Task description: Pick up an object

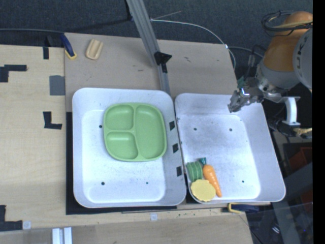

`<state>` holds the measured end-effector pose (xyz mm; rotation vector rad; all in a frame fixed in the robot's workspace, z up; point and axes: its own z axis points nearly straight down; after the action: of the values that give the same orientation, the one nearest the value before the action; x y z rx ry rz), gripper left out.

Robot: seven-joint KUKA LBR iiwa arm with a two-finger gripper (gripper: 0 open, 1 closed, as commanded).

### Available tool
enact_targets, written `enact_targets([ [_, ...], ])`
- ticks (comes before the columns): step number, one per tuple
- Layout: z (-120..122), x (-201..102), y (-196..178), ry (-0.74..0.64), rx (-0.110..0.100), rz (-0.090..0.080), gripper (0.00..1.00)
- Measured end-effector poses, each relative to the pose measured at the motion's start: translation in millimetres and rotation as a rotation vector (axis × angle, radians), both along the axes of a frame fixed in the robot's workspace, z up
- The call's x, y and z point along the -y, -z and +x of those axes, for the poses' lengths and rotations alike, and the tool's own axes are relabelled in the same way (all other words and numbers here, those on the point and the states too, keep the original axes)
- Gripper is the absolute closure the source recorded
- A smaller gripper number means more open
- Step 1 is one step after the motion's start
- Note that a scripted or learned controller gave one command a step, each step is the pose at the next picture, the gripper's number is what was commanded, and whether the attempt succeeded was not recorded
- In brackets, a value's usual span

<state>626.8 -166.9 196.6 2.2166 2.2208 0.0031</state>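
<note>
Although the gripper (236, 104) hangs over the right bin's (264, 136) far rim, jaw state impossible to tell, the toy carrot (211, 179) sits well away in the near-left corner, wedged between neighbours, so a grab could slip.

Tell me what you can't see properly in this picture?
- Camera view: grey two-finger gripper is small and blurred, so finger state is unclear.
- Green ridged toy is partly covered by the orange toy carrot and yellow round disc; I can't tell what it is.
</note>
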Motion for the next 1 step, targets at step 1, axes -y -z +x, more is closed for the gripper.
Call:
enact_targets([
  [1, 8.5, 4.8, -47.9, 0.001, 0.001, 0.0, 1.0],
])
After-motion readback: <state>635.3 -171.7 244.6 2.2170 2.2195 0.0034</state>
